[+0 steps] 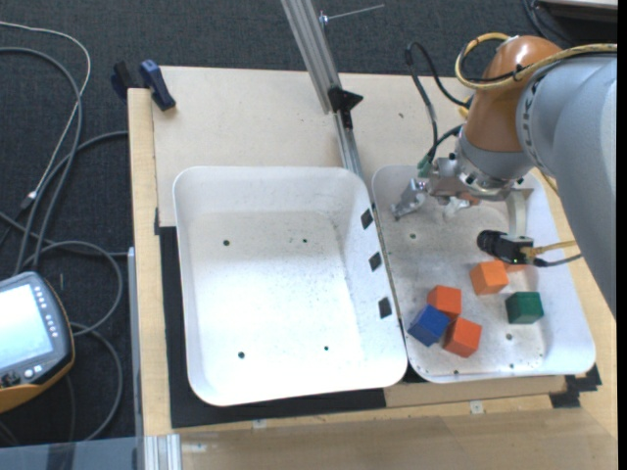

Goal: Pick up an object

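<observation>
- Camera view looks down on a tabletop (pixel 245 116) carrying two shallow white bins, left bin (pixel 265 282) and right bin (pixel 568 341).
- My fingers (pixel 431 196) hang over the far part of the right bin; whether they are apart or together I cannot tell.
- Nearer in that bin lie an orange block (pixel 489 277), a green block (pixel 524 307), and a touching cluster: orange (pixel 446 300), blue (pixel 428 326), orange (pixel 462 337).
- Step in hand, I judge: approach, nothing grasped yet.
- Next I must move nearer and descend on one block.
</observation>
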